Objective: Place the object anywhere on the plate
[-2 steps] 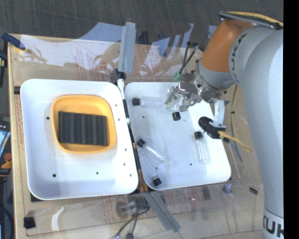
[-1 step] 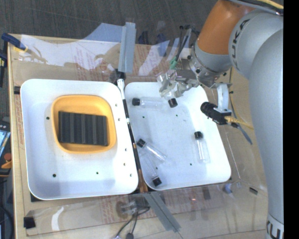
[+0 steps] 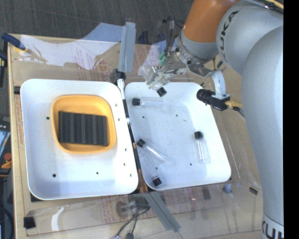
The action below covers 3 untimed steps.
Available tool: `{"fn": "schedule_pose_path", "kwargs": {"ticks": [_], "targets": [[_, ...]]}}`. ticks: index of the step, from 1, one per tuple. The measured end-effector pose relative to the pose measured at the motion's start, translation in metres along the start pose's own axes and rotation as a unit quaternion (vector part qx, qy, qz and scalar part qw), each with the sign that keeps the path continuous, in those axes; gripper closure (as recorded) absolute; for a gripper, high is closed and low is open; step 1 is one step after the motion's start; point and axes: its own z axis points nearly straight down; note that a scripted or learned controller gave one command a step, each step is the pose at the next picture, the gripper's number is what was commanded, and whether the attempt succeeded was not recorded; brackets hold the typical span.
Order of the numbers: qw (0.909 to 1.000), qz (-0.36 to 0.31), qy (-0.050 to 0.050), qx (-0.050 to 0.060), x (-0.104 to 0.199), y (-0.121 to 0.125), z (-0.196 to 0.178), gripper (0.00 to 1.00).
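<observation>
gripper (image 3: 157,78) above right bin's (image 3: 217,171) far rim, carries a clear vial (image 3: 157,82) with black cap | yellow plate (image 3: 82,122) lies leftward in left bin (image 3: 35,178)

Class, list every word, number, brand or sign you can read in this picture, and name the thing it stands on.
"KU": bottom right of the grey arm, letters cut off by the frame edge.
Dark letters on the arm beside the orange band: too slanted to read.
Reddish print on the paper sheet behind the bins: too faint to read.
</observation>
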Motion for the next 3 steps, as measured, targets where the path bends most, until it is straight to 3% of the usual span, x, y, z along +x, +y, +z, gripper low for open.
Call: {"fn": "schedule_pose_path", "kwargs": {"ticks": [1, 2, 3], "targets": [[0.9895, -0.144, 0.001, 0.002, 0.0, 0.003, 0.058, 1.0], [0.9732, -0.23, 0.001, 0.002, 0.053, -0.002, 0.068, 1.0], [0.9251, -0.38, 0.002, 0.002, 0.072, -0.042, 0.068, 1.0]]}}
